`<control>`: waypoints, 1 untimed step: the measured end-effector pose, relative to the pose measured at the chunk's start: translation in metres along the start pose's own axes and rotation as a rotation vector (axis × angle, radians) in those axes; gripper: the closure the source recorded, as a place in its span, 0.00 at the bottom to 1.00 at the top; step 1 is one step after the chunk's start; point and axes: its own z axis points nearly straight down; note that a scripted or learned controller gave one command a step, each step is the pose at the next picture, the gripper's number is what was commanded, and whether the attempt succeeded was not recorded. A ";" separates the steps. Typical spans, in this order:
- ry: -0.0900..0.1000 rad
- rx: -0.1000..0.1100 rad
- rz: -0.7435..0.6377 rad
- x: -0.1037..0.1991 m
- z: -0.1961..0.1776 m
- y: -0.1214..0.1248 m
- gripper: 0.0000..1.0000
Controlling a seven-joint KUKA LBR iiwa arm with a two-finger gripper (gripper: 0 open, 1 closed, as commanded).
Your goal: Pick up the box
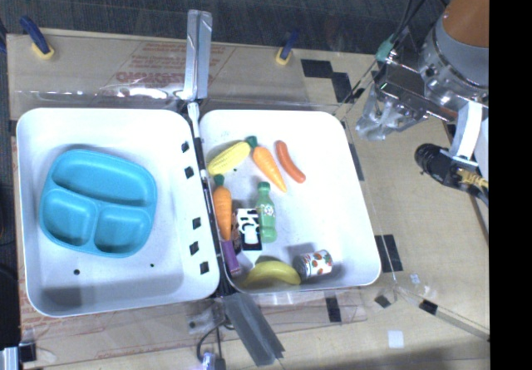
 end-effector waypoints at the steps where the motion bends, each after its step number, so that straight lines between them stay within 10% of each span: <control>1: 0.000 0.000 -0.034 0.033 -0.006 -0.003 1.00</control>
